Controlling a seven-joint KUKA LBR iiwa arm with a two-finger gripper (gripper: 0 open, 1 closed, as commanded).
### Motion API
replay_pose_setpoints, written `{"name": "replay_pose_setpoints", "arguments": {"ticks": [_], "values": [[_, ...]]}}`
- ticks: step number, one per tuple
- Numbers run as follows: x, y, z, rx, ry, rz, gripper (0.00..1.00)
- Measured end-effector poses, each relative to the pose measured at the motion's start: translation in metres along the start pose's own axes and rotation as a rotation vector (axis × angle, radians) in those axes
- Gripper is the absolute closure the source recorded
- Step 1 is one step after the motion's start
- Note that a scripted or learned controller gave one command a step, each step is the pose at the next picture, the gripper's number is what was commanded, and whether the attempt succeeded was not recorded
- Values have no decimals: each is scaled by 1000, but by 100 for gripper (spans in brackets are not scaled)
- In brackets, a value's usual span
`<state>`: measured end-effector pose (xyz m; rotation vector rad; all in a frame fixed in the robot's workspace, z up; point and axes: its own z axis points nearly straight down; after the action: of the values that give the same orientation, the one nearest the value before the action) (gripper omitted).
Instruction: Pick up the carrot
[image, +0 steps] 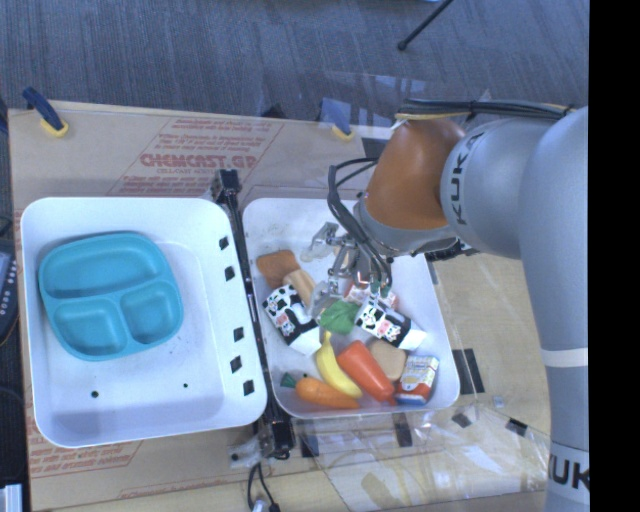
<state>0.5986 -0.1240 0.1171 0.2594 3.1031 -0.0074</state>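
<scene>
Carrots lay at the near end of the right bin (440, 330): one (322, 393) rested flat along the near wall with a green stub at its left end, and a fatter, redder one (366, 370) slanted just to its right. A banana (335, 368) curved between them, touching both. Right of the red carrot sat a tan bread-like piece (389, 360), and beyond that a small carton (417, 378) stood in the near right corner.

The gripper (352, 268) hung over the middle of that bin, well apart from the carrots and farther back. Whether it was released or clenched could not be told, since its metal parts blurred into the clutter beneath. Nothing could be seen held in it. Above it rose the orange band (408, 180) and the grey arm (520, 170), which came in from the right.

Under and around the gripper lay a green item (339, 317), a cow-patterned carton (385, 325) to the right and another (288, 314) to the left. A brown piece (276, 264) and a tan one (299, 285) sat toward the far left of the bin.

The left bin (120, 405) held a blue divided tray (108, 292) in its far left part. Both bins rested on cardboard (150, 150) with red print, clamped at the far edge by a yellow and blue clip (44, 113).
</scene>
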Motion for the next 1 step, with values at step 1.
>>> {"name": "replay_pose_setpoints", "arguments": {"ticks": [1], "values": [[48, 17, 5, 0, -19, 96, 0]]}}
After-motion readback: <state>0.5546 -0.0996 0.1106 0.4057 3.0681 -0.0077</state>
